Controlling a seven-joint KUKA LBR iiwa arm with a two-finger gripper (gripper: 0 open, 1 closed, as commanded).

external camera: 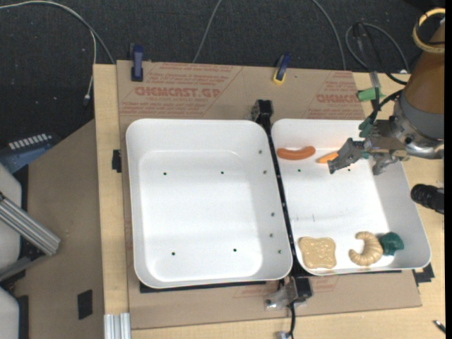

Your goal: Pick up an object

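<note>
In the right bin (353, 203), a red-orange sausage (295, 152) lies near the back left corner. Just right of it is a small orange piece (325, 158). Along the front edge sit a tan toast slice (317, 251), a croissant (367, 248) and a green block (391, 243). My gripper (364, 161) hangs over the back of this bin, open, with nothing between its fingers. Its left fingertip (343, 158) is right beside the orange piece; I cannot tell whether they touch.
The left bin (205, 203) adjoins the right one along a black divider. Both rest on a cardboard sheet (212, 87) held by clamps (136, 61) at the back. The arm's orange band (427, 83) and cables stand at the right.
</note>
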